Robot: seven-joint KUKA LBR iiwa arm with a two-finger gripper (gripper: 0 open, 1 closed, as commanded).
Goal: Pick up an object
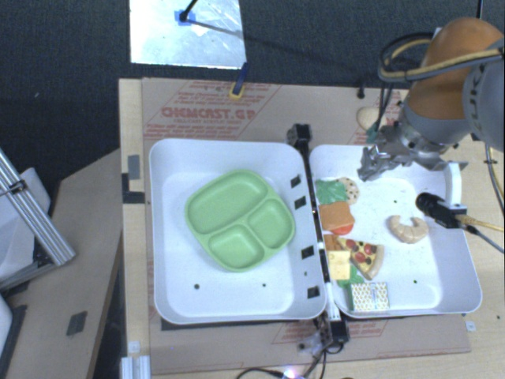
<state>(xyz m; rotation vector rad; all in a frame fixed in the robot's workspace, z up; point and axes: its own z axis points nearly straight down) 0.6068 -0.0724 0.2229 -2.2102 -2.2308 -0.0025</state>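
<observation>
Claw: the claw (372, 167) hangs over the far end of the right bin (447, 289), nothing visibly in it; clenched or released, I cannot tell from here.
Nearest target: a green-topped toy food piece (338, 189), just beside the claw, toward the bins' shared wall.
Crowding risk: that piece touches an orange piece (338, 217); coming down between them could nudge both or catch two at once.
Wall risk: both sit tight to the shared wall, so a descent on that side might strike the rim rather than the food.
Easier pick: the croissant (408, 228) lies alone on bare white floor, well apart from the rest, though its curved shape may squirt out of a pinch.
Near-end pile: pizza slice (365, 254), yellow block (338, 265) and patterned cracker (369, 295) look flat and likely hard to get under.
Left bin: the left bin (175, 290) holds a green divided plate (239, 219), too broad, I'd guess, for a grab.
</observation>
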